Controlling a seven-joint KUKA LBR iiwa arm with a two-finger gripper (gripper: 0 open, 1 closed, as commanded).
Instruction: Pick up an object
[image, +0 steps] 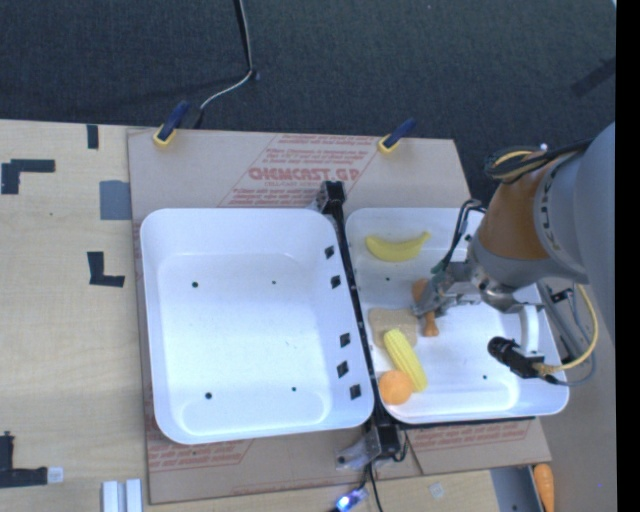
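The right bin (520, 395) holds a yellow banana (397, 246) near its far edge, a yellow corn cob (404, 358) lying over a flat beige piece (385, 322), and an orange ball (395, 388) in the near left corner. A small orange-brown object (428, 318) lies in the middle of that bin. My gripper (437, 296) is low over this object, right at its upper end. The wrist hides the contact, so a hold on it cannot be made out.
The left bin (240, 330) is a white tray next to the right one, with a black divider strip (345, 300) between them. Both rest on a cardboard sheet (300, 170) held by two clamps. Cables hang off the arm at the right.
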